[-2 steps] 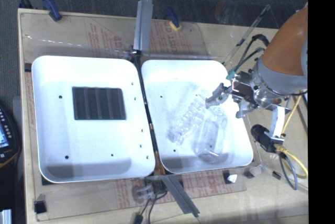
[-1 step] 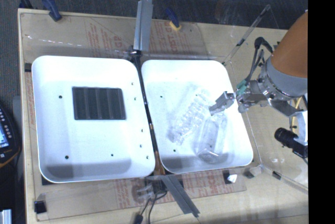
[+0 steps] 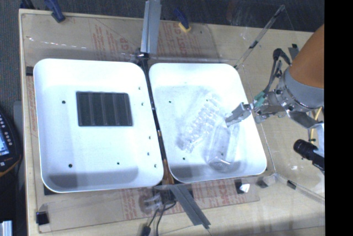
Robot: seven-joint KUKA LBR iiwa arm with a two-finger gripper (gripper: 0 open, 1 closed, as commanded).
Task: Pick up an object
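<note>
Item: clear plastic tray (image 3: 199, 122), ridged w/ rows of small pockets, lying at a slant in the right bin (image 3: 165, 86). It sits just left of the fingers (image 3: 238, 113), below and beside them, roughly mid-bin. A second clear plastic piece (image 3: 219, 151), rounded, cup-like, lies down-left of the fingers, touching or overlapping the tray's lower end; exact boundary btw the two can't be told, both being see-through against white.

Fingers: at the bin's right side, above the rim area, pointing left toward the tray's upper right end. Tip appears right at the tray's edge; contact not confirmable. Whether fingers are spread or pressed together: can't tell, they read as one narrow grey shape. Nothing seen btw them.

Arm (image 3: 309, 72): right of the fingers, grey w/ orange band, over the surface (image 3: 287, 202) outside the bin.

Left bin (image 3: 49, 119): well left of the fingers, adjoining the right bin. Holds a dark flat rectangular panel (image 3: 104, 108) w/ vertical divisions, upper middle of that bin.

Other: blue clamps (image 3: 54, 8) on the surface's far edge, far up-left of the fingers. Metal bar (image 3: 150, 25) stands at the far junction of the two bins.
</note>
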